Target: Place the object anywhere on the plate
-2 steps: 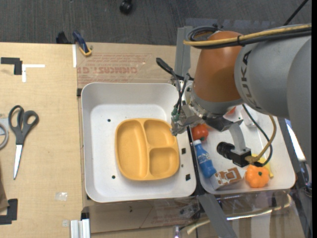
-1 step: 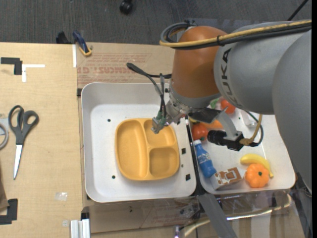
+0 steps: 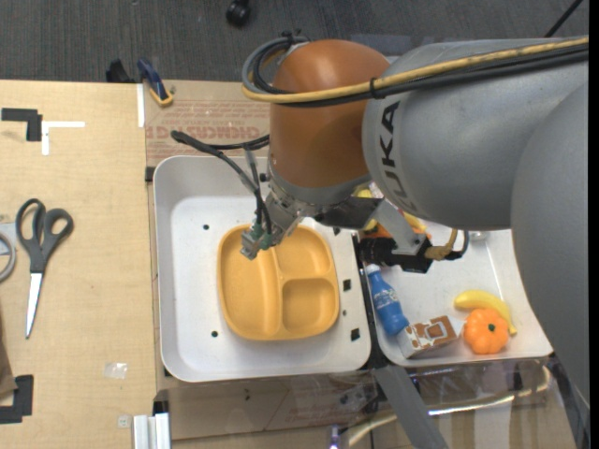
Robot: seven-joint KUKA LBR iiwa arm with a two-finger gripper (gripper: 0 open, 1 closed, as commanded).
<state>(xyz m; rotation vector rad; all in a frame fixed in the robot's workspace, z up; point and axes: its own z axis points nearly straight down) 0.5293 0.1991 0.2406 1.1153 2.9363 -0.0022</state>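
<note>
A yellow divided plate (image 3: 279, 283) lies in the left white bin (image 3: 182, 279). The gripper (image 3: 256, 239) hangs over the plate's upper left rim, below the orange wrist band, and much of it is hidden by the arm. I cannot make out any object held at its tip. In the right bin (image 3: 524, 279) lie a blue bottle (image 3: 385, 301), a small brown carton (image 3: 430, 336), an orange fruit (image 3: 487, 332) and a banana (image 3: 483, 302).
The big grey arm covers the upper right of the view and the back part of the right bin. Scissors (image 3: 38, 243) lie on the wooden bench to the left of the bins. Black cables trail over the left bin's back edge.
</note>
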